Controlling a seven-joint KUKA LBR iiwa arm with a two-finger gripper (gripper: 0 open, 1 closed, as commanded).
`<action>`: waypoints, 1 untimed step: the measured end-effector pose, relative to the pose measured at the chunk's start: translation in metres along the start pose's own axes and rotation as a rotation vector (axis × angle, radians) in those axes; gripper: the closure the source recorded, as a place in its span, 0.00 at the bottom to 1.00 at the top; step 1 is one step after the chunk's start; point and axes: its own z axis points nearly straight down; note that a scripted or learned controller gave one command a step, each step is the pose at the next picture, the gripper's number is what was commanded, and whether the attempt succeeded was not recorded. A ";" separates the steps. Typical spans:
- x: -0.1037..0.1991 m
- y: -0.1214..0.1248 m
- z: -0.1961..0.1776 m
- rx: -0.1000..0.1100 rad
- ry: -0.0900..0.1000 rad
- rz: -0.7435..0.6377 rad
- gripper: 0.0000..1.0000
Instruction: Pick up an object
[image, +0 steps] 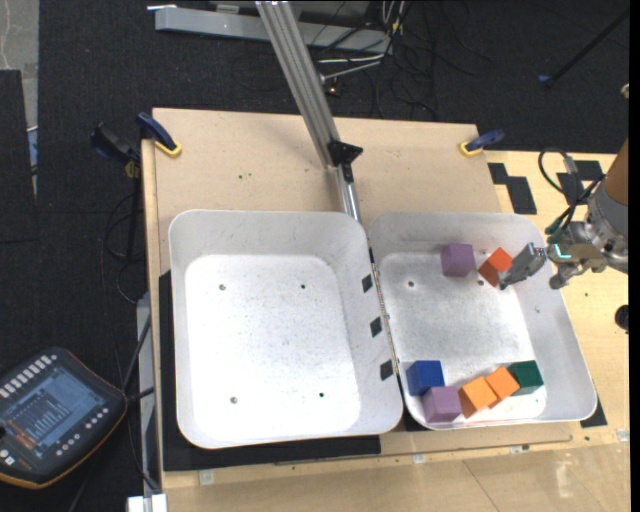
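The bench (250, 160) bears two white bins side by side; the left bin (200, 240) and the right bin (560, 330), their inner rims touching along the middle. A slanted metal pole (300, 75) runs down from the bench's far edge to the seam between the bins; two yellow-and-blue clamps sit at the bench's far corners, one left (158, 135), one right (480, 142); a teach pendant (50, 415) lies off the bench's near left corner.

In the right bin there are six blocks: two purple, two orange, one blue, one green. A purple block (457, 259) and an orange block (495, 265) lie near the bin's far edge, just beside each other. Along the near edge lie a blue block (425, 376), a second purple block (443, 403), a second orange block (480, 391) and a green block (525, 377), the last three touching in a row.

The gripper (520, 266) reaches over the right bin's far right corner; one finger (528, 263) touches the far orange block's right side; whether the claw is open or closed on it cannot be told.
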 end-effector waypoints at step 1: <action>0.000 0.001 -0.002 -0.004 -0.001 -0.001 0.00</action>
